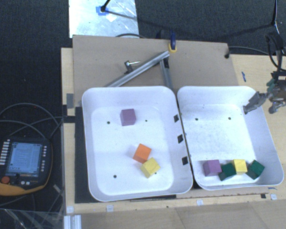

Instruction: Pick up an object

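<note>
Purple, green and yellow blocks are sitting in a row along the near wall of the right bin (257, 123), and they are lying below the hand (260, 103) in the camera view, toward the bin's front edge. The purple block (211, 167) is lying farthest from the hand, off to its lower left; the dark green block (226, 171) and yellow block (240, 165) are touching beside it; the second green block (255, 168) is lying almost straight below the hand and looks the nearest pick. The hand is hanging at the bin's far right rim, gripping nothing, but I cannot tell whether it is open or closed. Across the divide, the left bin (93, 142) is holding three more blocks, well apart from the hand.
</note>
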You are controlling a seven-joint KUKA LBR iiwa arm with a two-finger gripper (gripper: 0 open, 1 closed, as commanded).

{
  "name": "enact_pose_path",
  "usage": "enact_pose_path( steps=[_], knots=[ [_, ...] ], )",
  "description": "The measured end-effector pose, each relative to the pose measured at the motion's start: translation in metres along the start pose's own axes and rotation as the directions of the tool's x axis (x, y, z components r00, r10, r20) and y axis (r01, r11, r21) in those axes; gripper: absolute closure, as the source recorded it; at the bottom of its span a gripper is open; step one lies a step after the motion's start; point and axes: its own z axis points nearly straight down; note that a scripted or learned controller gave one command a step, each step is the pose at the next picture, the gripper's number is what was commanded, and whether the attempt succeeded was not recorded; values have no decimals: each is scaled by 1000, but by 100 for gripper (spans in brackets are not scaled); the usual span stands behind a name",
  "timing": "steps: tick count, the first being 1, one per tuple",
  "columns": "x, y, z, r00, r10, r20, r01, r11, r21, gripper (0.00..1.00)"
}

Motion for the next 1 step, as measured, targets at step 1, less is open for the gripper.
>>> enact_pose_path(
  steps=[1],
  knots=[
    [0,0,0,1000,0,0,0,1000,0,0]
  ],
)
